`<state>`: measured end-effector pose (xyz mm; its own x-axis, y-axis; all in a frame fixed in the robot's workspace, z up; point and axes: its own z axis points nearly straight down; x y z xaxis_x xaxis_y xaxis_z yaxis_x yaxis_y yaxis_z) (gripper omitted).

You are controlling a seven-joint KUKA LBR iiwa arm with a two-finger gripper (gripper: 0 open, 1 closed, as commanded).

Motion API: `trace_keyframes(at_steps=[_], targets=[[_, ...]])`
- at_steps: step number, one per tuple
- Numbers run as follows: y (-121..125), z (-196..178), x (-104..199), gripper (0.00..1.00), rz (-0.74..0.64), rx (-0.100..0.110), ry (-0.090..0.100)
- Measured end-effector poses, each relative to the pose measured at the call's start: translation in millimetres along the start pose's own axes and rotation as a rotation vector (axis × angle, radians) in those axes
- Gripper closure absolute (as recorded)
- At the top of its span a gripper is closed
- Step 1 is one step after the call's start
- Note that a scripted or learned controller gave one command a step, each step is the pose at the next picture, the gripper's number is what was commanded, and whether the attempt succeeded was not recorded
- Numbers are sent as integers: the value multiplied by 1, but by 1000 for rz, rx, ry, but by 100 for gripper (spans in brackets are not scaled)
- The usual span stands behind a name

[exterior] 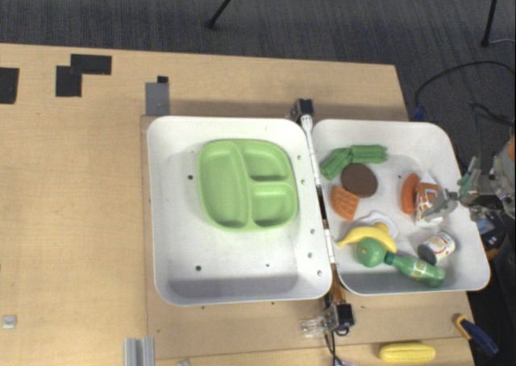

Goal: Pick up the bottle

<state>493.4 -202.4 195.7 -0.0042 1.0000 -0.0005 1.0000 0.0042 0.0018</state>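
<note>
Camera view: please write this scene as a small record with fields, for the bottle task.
target: green bottle, lying on its side in the right bin, near its front edge
beside target: green round fruit at its cap end, banana above that
pincer: at the right bin's right side, above the bottle, over an orange packet
left bin: holds a green divided plate
bottle held: no

The table (72,219) looked like pale, matt wood with a smooth face. Both white bins (173,276) appeared as smooth plastic with a soft sheen. The green divided tray (242,183) was glossy plastic. The bottle (415,268) looked like shiny green plastic, and the floor (322,10) seemed a rough, dark carpet.
</note>
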Motion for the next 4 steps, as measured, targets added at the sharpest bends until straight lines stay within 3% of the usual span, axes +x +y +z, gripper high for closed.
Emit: trace_keyframes(at_steps=[1,2,3,4], targets=[[-7,48,-3,0,525,3,1],[-5,38,-3,100,518,1,1],[-6,-35,56,100,750,0,1],[-5,-83,103,100,992,0,0]])
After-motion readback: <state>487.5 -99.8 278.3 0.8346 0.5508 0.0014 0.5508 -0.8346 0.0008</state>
